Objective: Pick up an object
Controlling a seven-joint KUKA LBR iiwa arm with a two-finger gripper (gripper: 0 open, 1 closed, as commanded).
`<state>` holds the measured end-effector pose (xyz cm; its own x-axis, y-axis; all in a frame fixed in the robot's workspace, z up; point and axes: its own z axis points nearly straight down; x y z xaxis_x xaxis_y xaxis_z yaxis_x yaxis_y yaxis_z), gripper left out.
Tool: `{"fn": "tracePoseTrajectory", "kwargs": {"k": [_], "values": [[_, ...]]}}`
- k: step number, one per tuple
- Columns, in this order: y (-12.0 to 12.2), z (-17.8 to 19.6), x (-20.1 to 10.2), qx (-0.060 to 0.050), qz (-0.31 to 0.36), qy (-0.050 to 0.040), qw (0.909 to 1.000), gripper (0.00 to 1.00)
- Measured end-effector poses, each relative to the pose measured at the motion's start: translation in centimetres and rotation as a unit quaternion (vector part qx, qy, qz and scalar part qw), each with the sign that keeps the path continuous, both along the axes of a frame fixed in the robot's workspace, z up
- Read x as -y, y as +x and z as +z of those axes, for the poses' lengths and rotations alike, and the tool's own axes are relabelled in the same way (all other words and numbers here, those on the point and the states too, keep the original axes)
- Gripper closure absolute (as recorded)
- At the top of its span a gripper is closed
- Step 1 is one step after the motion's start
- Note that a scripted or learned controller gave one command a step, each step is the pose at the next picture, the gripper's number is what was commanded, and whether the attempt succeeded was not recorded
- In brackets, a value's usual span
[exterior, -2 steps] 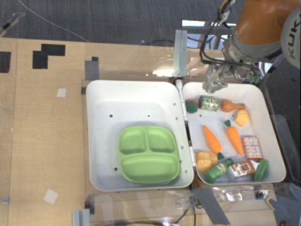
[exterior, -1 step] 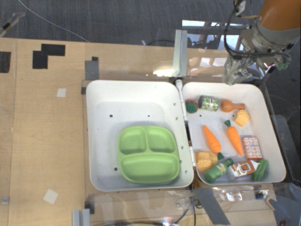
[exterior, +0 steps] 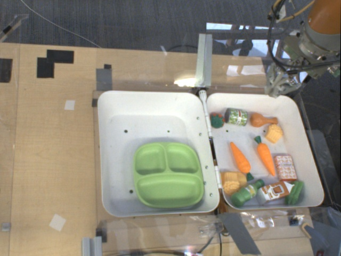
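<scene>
My gripper (exterior: 281, 85) hangs over the back rim of the right bin (exterior: 306, 143), near its far right corner, with nothing under it but the rim. Several toy foods lie in that bin. A green can (exterior: 237, 117), an orange drumstick (exterior: 259, 120) and a yellow piece (exterior: 274, 134) are along the back. Two carrots (exterior: 240, 157) (exterior: 265, 157) sit in the middle, slanted. At the front are a corn cob (exterior: 231, 181), a green bottle (exterior: 246, 192), a small carton (exterior: 273, 192), a red box (exterior: 285, 167) and a green cucumber (exterior: 295, 192).
The left bin (exterior: 122, 121) holds a green divided plate (exterior: 168, 175) toward its front. A metal post (exterior: 204, 60) stands behind the seam between the bins. Cables loop above the wrist at the top right.
</scene>
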<state>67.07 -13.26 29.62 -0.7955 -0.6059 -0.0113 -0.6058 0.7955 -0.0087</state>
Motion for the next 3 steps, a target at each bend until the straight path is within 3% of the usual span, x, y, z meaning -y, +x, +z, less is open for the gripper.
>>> {"fn": "tracePoseTrajectory", "kwargs": {"k": [1,2,3], "values": [[0.0,0.0,-0.1,0.000,0.000,0.0004,1.0000,0.00],[-6.1,-17.7,3.9,-0.007,0.046,0.0011,0.9989,0.00],[-8.6,-20.6,1.2,0.001,-0.033,0.0000,0.9995,0.00]]}}
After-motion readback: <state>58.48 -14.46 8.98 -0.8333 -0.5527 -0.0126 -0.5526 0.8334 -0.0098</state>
